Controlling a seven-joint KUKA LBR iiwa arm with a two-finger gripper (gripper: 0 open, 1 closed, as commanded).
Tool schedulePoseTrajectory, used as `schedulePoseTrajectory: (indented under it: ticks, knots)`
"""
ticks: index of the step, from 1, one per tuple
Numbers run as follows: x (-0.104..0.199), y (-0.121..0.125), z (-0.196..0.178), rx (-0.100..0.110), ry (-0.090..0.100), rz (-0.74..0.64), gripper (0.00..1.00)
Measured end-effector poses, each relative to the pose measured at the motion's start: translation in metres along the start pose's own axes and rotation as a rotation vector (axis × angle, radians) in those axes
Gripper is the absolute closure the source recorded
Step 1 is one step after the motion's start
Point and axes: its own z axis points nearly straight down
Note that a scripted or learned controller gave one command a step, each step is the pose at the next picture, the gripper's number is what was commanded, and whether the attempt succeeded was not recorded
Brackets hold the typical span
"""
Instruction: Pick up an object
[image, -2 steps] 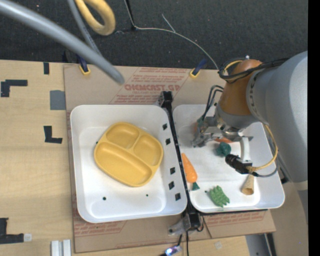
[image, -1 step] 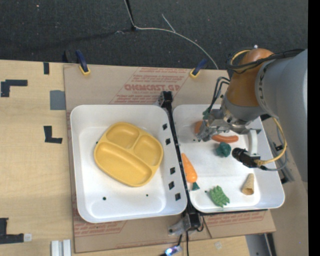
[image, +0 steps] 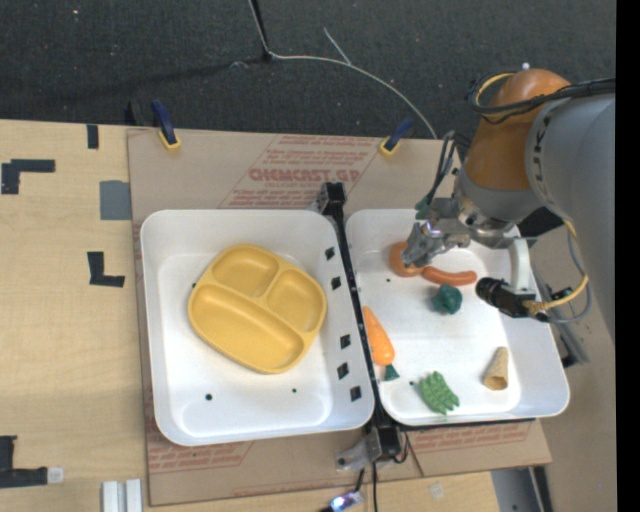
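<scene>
Orange toy sausage (image: 440, 272) sits at the back of the right bin (image: 520, 400), tool (image: 424, 243) right over its left end. Can't tell whether the tool is spread or pinched. Sausage looks light, smooth plastic, curved and likely slippery; grip across the mid-body. Dark green broccoli piece (image: 447, 299) just beside it could get bumped. Carrot (image: 378, 338), leafy green (image: 437, 392), cone (image: 496, 369) well apart. Yellow divided plate (image: 258, 307) in left bin (image: 170, 400).
</scene>
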Motion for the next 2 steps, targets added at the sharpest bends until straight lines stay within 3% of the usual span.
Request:
schedulePoseTrajectory:
  ticks: [1, 2]
  knots:
    - [0.001, 0.001, -0.026, 0.002, 0.0, 0.0, 1.0]
    - [0.048, -0.019, -0.038, 0.005, 0.002, -0.003, 1.0]
